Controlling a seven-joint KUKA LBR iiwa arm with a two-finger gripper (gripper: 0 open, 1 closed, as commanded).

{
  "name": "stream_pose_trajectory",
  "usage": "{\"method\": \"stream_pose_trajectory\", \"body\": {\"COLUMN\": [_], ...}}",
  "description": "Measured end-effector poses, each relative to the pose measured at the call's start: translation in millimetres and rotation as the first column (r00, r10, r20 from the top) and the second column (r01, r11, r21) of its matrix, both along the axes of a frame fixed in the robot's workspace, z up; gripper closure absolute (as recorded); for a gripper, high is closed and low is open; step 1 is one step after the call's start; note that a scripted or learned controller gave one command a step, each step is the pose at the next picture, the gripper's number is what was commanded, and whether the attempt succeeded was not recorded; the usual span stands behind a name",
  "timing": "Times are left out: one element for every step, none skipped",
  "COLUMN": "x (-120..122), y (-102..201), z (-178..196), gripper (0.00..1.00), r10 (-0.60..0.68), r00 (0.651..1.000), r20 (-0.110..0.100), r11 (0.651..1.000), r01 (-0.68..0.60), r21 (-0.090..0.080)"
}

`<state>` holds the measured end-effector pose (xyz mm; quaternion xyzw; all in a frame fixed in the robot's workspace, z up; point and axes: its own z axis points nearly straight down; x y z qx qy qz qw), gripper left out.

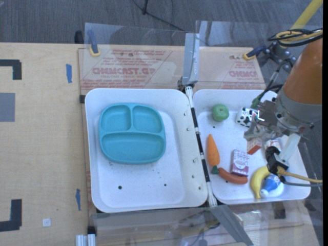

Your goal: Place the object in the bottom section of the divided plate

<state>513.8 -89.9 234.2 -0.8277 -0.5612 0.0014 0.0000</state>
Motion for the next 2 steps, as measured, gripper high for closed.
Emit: {"method": "stream_pose_trajectory", "body": {"x": [-7, -25], "y": [62, 139], "z": [-38, -5], "gripper": [1.00, 1.00], "r10": [0.123, 0.018], "r00": [0.992, 1.000], "r20": [-0.001, 0.001], "r11": [0.992, 1.000], "r01": [-0.123, -0.018], "r21": [0.003, 0.001]}}
